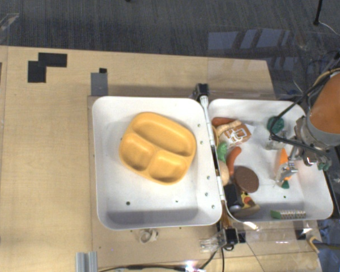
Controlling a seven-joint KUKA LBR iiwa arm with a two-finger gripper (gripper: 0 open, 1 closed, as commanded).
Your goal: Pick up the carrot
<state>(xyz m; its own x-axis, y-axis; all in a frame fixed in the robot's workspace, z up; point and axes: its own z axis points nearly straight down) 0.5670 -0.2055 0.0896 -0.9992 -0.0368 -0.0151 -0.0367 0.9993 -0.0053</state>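
Note:
The carrot [281, 157] is a small orange stick lying in the right half of the right bin [317, 200]. My gripper [285, 171] hangs directly over it, reaching in from the right below the grey wrist and the orange band [334, 103]. The gripper's metal parts overlap the carrot's lower end, so the contact between them is hidden. The carrot appears to rest at the bin floor.
The right bin also holds a brown round disc [246, 178], a red sausage [232, 159], a wrapped bread item [233, 132], a teal piece [276, 124] and a small green piece [276, 213]. A yellow divided tray [157, 147] lies in the left bin [110, 208].

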